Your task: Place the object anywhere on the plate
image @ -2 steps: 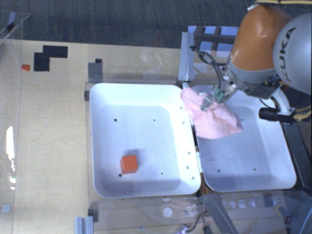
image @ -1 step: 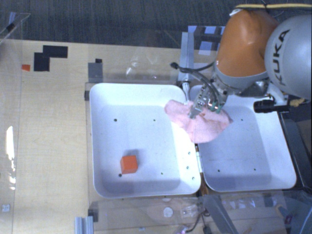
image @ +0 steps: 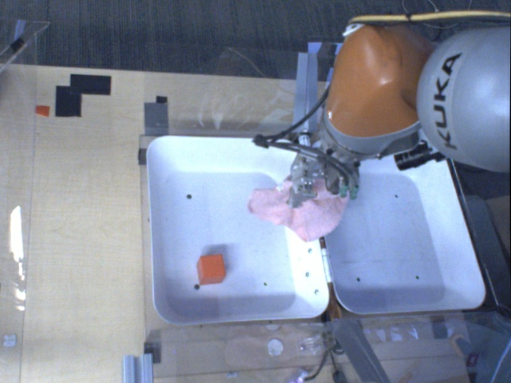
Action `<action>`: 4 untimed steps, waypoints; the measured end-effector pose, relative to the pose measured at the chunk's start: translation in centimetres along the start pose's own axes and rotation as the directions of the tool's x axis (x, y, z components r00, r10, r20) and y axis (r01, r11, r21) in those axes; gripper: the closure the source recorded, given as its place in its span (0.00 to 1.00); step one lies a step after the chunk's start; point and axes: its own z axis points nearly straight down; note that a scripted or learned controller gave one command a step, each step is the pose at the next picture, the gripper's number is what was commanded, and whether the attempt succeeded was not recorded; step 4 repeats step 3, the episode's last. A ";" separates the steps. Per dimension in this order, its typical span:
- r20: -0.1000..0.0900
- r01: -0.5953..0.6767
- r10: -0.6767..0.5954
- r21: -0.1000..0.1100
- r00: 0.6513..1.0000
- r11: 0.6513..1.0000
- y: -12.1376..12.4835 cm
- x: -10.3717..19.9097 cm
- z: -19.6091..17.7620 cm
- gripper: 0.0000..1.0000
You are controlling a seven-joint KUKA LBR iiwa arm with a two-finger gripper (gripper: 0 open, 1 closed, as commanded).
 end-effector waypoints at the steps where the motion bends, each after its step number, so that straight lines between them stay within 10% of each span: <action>1: -0.003 0.085 -0.085 0.000 0.996 0.996 4.0 3.0 1.6 1.00; 2: -0.004 0.084 -0.084 0.001 0.996 0.996 8.5 5.5 1.6 1.00; 3: -0.003 0.084 -0.084 0.000 0.996 0.996 8.4 5.4 1.6 0.00; 4: -0.003 0.084 -0.084 0.000 0.996 0.996 8.4 5.4 1.6 0.00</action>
